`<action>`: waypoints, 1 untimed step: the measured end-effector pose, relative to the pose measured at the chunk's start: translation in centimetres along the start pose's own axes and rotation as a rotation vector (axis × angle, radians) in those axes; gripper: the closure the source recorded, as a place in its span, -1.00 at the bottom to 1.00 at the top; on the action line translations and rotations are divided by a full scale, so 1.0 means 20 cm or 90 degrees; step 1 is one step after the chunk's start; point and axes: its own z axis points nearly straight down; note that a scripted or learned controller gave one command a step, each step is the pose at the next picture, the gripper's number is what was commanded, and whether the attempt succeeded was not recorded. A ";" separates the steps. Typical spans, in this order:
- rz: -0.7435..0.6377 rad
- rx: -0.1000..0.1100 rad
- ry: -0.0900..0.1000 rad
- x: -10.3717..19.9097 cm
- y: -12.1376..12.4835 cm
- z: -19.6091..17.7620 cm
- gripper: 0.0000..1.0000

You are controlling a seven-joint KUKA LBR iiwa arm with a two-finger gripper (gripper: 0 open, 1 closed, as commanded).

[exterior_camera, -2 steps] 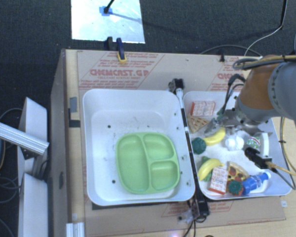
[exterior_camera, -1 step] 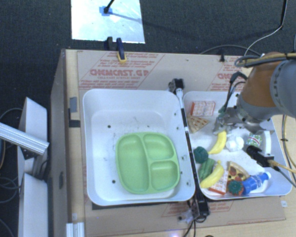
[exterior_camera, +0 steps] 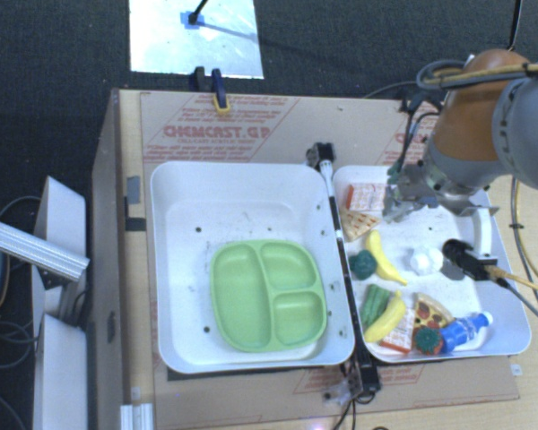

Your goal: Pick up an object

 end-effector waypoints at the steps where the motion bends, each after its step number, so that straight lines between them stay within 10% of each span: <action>1: 0.001 0.002 0.000 0.00 0.00 0.01 -1.00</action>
